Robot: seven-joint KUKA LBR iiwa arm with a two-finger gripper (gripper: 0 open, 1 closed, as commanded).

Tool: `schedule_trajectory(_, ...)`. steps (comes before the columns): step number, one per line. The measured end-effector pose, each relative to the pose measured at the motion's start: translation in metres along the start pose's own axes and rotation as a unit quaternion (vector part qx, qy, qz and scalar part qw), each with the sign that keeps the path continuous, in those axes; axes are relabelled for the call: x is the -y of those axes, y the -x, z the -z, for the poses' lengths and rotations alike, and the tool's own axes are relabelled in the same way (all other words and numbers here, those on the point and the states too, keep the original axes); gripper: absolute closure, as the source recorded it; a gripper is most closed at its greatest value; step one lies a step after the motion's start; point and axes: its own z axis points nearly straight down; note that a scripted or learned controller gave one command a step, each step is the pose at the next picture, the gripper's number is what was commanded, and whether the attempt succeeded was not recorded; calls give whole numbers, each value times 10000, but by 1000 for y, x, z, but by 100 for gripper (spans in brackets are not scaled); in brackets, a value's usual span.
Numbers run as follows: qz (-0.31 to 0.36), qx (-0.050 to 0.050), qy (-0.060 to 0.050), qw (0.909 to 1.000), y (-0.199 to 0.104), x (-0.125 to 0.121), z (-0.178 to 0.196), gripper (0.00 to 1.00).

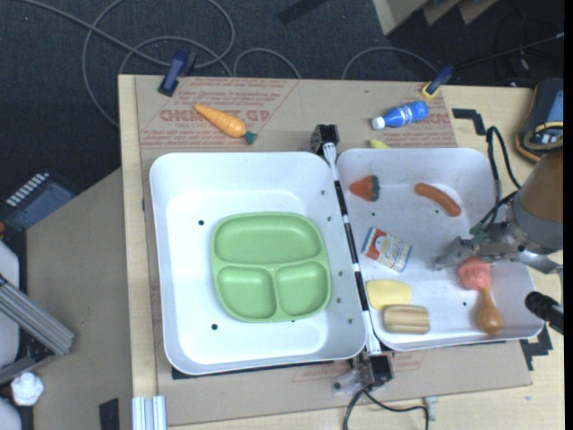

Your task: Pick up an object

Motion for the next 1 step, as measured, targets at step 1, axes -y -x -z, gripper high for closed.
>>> schedule_trajectory(1,-9,27,3,10000,-16,14,0,0)
